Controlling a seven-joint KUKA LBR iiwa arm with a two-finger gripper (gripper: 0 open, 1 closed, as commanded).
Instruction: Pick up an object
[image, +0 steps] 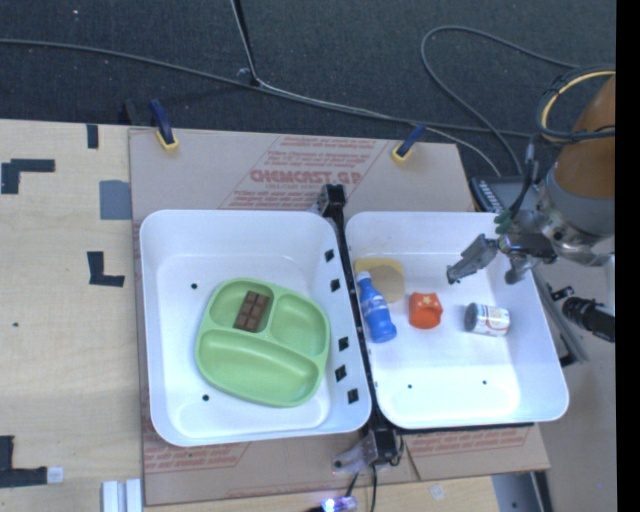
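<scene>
Now | tool (492, 262) spread wide, grasping nothing | above right bin (470, 410) | near can (487, 319)

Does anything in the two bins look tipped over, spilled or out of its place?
Nothing is spilled. The blue bottle and the small can both lie on their sides in the right bin. The green plate sits flat in the left bin.

Small orange-red object (425, 310) sits in the right bin (440, 400), mid-floor.
</scene>
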